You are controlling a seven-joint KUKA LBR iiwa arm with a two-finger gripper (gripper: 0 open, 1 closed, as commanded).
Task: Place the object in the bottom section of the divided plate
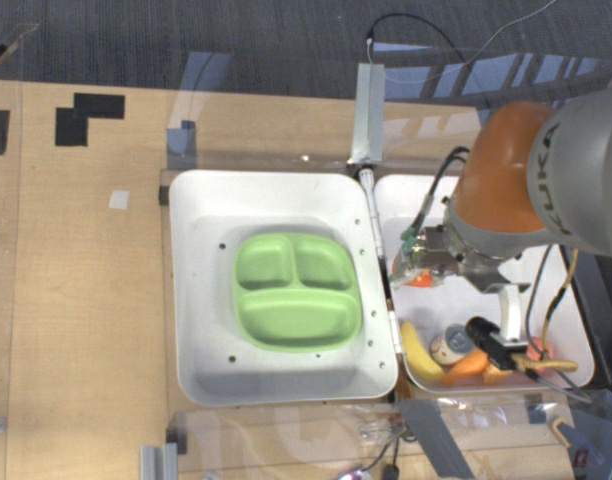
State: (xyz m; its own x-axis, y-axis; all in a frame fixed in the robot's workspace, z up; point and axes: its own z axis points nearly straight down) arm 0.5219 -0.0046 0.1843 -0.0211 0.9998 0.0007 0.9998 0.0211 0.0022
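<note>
I am hanging my gripper point(418, 266) over the right bin point(586, 343), mid-right of frame; whether it is apart or together I cannot tell; the objects, a banana point(418, 350) among them, are lying lower right; it is likely light, smooth, best pinched mid-body; the plate point(296, 290) is lying open at centre, across the bin walls.
</note>
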